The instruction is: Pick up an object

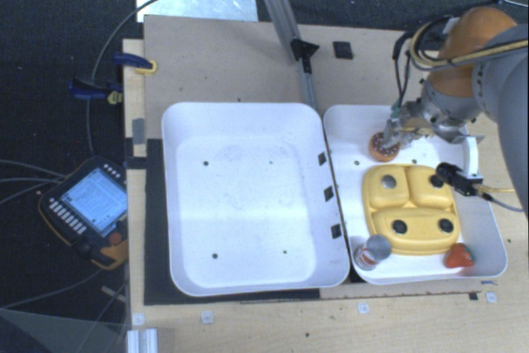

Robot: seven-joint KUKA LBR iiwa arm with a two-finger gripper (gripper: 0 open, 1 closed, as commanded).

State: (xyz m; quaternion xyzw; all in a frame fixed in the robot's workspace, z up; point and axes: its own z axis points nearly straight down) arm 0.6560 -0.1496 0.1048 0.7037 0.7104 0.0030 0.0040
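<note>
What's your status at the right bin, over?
Gripper low at right bin's far end, directly over small round brown object; no grasp visible. Yellow tray close beside. Grey-capped item and red piece at near edge.

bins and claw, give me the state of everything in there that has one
claw: down in the right bin, over the small brown round thing
small brown round thing: lying flat under the claw
yellow tray: lying flat, hollows up
grey-capped item: by the tray's near left corner
red item: near right corner
left bin: level
right bin: level
</note>
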